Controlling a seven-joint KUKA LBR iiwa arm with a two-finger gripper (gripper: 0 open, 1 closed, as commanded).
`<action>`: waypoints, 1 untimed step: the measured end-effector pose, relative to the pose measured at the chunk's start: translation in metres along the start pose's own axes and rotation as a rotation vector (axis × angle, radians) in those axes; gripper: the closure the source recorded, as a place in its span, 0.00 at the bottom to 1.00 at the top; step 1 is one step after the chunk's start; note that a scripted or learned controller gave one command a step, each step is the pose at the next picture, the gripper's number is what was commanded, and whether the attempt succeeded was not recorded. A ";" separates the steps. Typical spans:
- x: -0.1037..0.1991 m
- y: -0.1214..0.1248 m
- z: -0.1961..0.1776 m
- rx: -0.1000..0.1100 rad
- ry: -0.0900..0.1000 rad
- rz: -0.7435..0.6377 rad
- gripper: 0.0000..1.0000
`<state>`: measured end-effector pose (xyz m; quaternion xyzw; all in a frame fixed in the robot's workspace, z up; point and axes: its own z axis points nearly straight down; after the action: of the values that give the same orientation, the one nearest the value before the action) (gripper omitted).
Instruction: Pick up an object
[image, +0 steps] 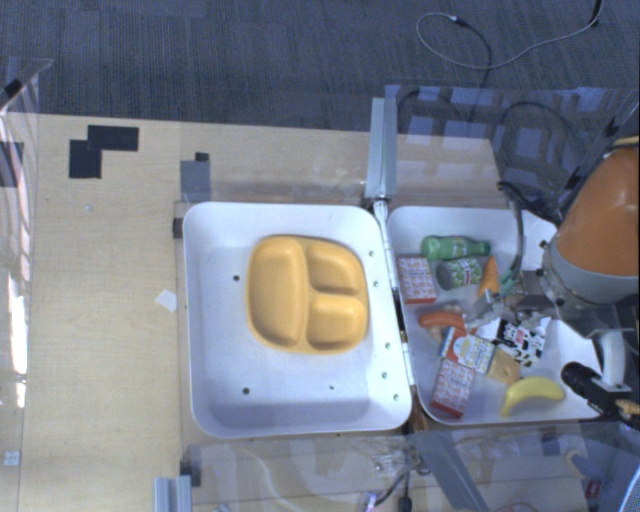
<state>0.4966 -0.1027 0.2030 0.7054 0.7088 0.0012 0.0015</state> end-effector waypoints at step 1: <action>-0.048 0.059 0.103 -0.010 -0.001 0.029 0.00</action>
<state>0.5566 -0.1508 0.1000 0.7157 0.6984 0.0046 0.0055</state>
